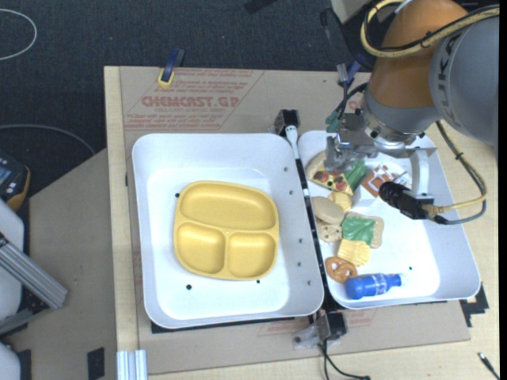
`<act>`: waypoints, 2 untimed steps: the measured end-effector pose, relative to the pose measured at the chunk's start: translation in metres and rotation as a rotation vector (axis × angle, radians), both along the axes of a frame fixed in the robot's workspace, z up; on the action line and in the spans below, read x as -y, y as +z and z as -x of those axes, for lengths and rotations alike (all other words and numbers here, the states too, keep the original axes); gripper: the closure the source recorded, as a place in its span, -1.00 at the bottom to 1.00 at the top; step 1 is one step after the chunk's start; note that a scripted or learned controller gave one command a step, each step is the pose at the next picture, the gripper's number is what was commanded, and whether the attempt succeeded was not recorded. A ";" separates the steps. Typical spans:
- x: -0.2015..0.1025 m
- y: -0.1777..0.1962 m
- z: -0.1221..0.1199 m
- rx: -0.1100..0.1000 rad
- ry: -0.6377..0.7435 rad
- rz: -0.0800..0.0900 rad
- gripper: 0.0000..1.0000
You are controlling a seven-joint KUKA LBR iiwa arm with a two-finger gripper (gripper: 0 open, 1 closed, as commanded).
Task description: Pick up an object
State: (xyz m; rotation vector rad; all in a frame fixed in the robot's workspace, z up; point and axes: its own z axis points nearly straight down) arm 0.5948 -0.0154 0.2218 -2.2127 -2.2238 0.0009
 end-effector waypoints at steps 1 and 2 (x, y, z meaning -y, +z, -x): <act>-0.031 -0.006 0.000 -0.001 -0.002 0.001 1.00; -0.029 -0.006 0.007 0.000 -0.006 0.002 1.00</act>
